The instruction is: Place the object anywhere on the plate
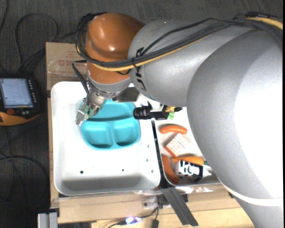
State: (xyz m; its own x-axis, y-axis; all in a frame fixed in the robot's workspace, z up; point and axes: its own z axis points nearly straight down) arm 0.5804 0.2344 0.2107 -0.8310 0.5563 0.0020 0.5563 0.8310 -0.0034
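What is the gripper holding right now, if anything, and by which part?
It cannot be told. The gripper sits at the left rim of the blue plate in the left bin, with something small and green at its tip, too blurred to identify.

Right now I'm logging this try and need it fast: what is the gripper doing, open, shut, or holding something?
Gripper: over the blue plate's left end in the left bin; open, shut or holding cannot be told.

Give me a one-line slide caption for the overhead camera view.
KUKA arm's gripper poised at the upper left rim of a blue divided plate in the left white bin, orange items waiting in the right bin.
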